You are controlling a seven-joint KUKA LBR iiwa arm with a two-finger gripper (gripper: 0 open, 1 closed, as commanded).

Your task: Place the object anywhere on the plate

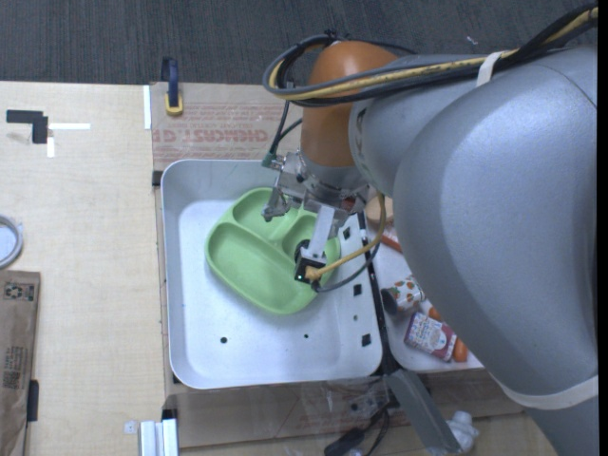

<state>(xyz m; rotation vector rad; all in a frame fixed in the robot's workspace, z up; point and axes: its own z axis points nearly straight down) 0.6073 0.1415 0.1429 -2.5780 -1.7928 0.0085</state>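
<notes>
Pale wood covers the bench [85,198], with a strip of brown cardboard [223,122] under the bins. At the bench's near edge a small metal bracket [157,435] sticks up, and a crumpled white scrap [463,430] lies further along that edge towards the arm's side.

Just beyond the near edge sit the two white bins. The left bin [266,350] shows a bare floor at its near end. The right bin [399,350] is mostly covered by the grey arm [494,207]. In its visible near corner lie a pink-and-white pouch [429,335], an orange piece [460,351] touching it, and a small white packet [407,293] a little further back. I cannot tell which of these is the task's object.

Further in, the green divided plate [252,259] lies tilted across the middle of the left bin. The tool [285,212] hangs over the plate's far compartment, close to the dividing ridge. Whether it is open or closed cannot be told, and no thing is seen in its grasp.

At the bench's left edge are a brown paper bag [17,331] and, beyond it, a tape roll [8,240]. At the far edge stand a blue-and-yellow clamp [171,88] and a black L-shaped mark [28,122]. Dark carpet [142,17] lies behind.
</notes>
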